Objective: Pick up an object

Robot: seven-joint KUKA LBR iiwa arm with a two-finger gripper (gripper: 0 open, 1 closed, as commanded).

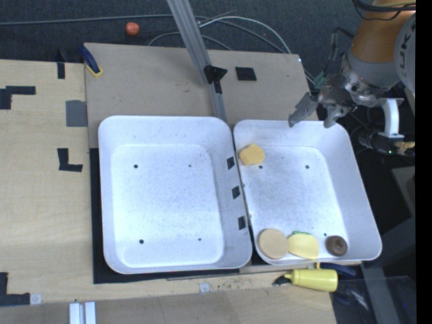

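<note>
The right bin holds a yellow rounded piece near its far left corner. Along its near edge lie a tan disc, a yellow piece and a small dark brown round object. My gripper hangs above the far rim of the right bin, with the orange-banded arm rising behind it at the upper right. Its two dark fingers are spread apart with nothing between them.
The left bin sits beside the right one. A grey metal pole slants in from the top to the gap between bins. A yellow tool lies just outside the right bin's near edge. Cables trail at the back.
</note>
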